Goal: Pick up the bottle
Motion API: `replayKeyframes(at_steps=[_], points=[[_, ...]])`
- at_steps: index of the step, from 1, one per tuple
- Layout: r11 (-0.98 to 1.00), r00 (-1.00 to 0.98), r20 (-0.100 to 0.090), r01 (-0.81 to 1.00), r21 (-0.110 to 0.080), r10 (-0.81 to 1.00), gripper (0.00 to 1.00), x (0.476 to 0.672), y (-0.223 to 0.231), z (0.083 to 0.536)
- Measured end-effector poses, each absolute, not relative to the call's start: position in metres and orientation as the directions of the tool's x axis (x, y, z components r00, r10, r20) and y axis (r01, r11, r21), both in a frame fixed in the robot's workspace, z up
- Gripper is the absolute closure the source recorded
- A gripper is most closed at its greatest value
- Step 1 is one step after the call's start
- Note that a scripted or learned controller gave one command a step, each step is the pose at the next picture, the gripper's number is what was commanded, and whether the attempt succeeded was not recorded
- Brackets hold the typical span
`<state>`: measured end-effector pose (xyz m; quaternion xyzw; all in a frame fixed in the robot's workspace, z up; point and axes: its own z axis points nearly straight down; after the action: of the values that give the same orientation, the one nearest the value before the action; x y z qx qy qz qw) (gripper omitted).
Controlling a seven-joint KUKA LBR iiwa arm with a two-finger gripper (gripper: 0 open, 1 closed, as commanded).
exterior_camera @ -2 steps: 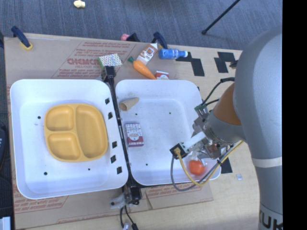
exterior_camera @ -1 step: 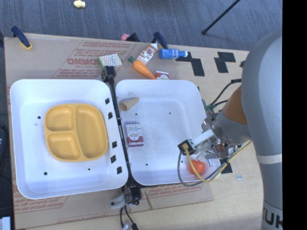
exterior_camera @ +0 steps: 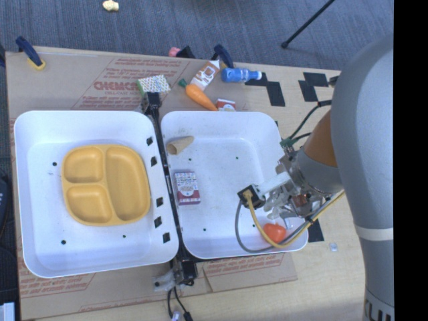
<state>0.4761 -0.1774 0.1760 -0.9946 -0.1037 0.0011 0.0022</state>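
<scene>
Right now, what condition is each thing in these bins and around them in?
Yellow divided plate: flat in the left bin, nothing on it.
Small red packet: lying flat in the right bin.
Blue bottle: on its side on the cardboard behind the bins.
Toy carrot: lying beside the bottle.
Claw: low over the right bin's corner.

Floor: we see grey carpet (exterior_camera: pixel 100 22) beyond the far edge.
Bench: we see brown printed cardboard (exterior_camera: pixel 87 79).
Far right: we make out perhaps a dark stand leg (exterior_camera: pixel 321 12).

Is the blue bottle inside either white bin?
No, the blue bottle lies on the cardboard behind the right bin, outside its rim.
</scene>
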Motion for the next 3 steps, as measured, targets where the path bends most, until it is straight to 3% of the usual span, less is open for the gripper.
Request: replayKeyframes(at_steps=[1,2,3], points=[[-0.979,0.979,-0.002,0.205,-0.005,0.205,1.00,0.476,-0.211,0.181],[-0.970,0.970,-0.004,0.245,-0.007,0.245,1.00,0.476,-0.135,0.184],[-0.978,0.978,-0.005,0.207,-0.006,0.207,1.00,0.475,-0.194,0.132]])
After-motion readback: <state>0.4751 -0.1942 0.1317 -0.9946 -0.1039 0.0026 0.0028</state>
